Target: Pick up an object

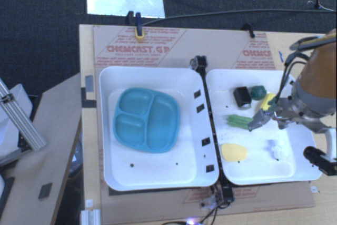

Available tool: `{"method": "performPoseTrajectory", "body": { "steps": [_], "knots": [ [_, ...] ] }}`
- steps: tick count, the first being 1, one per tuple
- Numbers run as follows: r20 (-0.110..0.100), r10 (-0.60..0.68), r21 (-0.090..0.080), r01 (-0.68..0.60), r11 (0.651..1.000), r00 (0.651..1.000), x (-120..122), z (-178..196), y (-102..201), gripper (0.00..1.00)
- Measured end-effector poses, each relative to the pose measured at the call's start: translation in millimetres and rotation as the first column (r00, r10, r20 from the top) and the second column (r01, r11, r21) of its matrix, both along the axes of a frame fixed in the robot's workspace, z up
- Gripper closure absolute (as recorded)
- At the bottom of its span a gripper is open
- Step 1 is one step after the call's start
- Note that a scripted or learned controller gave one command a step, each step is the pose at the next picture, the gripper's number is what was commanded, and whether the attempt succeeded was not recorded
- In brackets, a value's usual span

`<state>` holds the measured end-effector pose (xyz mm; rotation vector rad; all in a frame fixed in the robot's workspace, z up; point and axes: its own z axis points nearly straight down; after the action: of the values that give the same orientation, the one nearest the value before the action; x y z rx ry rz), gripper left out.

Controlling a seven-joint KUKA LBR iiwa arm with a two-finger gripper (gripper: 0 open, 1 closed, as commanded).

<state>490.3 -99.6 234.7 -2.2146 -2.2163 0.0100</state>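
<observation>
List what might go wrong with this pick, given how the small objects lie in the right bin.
1. The hand sits right at the green object, with the black object, the dark green one and a yellow piece close by. Closing here may bump or drag a neighbour.
2. The green object looks low and flat on the right bin floor, so the hand may slide over it and come up with nothing.

The plate [146,119] is blue. Both bins [158,77] are white. Toys at three o'clock are black [242,97], green [239,121] and yellow [234,153].
</observation>
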Motion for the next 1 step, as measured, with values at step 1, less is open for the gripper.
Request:
{"method": "performPoseTrajectory", "body": {
  "steps": [1],
  "knots": [
    [0.012, 0.003, -0.002, -0.003, 1.0, 1.0, 2.4, 5.5, 0.3, 0.0]
  ]
}}
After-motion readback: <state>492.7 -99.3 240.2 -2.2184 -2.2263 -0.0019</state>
